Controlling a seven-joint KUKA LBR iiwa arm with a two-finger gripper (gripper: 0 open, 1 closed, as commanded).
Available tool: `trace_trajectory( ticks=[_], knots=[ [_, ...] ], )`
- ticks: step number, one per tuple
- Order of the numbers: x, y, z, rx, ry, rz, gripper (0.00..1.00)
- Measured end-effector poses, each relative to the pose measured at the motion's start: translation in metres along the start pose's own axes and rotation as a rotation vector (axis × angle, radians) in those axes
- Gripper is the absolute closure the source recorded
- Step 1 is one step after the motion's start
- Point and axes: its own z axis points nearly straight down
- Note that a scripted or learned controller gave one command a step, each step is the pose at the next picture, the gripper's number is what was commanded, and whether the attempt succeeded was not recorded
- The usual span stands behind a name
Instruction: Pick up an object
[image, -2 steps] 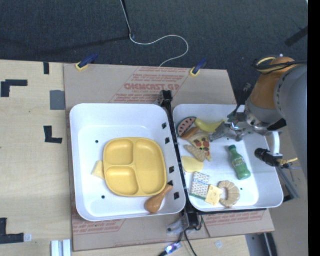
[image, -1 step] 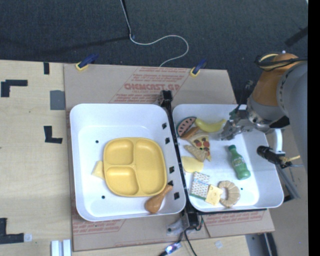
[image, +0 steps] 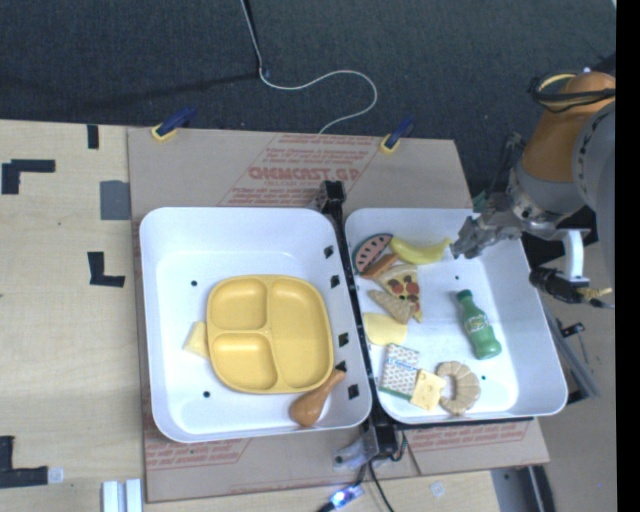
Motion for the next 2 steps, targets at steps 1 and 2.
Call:
trace_trajectory(
  ticks=[1,2],
  knots=[
    [-0.007,0.008,-0.051,0.0,0.0,-0.001,1.0],
    [-0.006,0.009,-0.079,0.001,0.0,0.0,1.0]
  ],
)
